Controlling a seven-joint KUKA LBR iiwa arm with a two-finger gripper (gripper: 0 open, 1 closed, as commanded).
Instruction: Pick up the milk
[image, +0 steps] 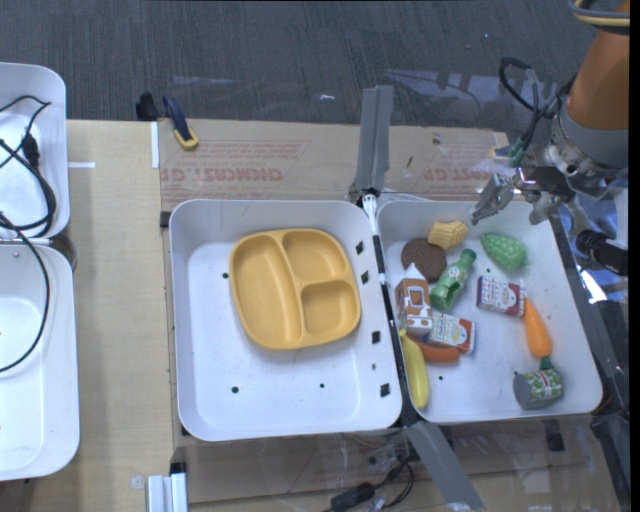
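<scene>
Your pincer (515, 193) hangs released above the right bin (585, 395); the milk (413, 303) carton looks light and stiff, so grip its flat sides.

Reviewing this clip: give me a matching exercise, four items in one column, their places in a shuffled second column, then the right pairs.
Items:
1. yellow divided plate
2. banana
3. orange carrot
4. gripper

Places:
A. right bin, toward its right side
B. over the right bin's far edge
C. left bin
D. along the right bin's left wall, near end

Pairs: 1-C, 2-D, 3-A, 4-B
</scene>
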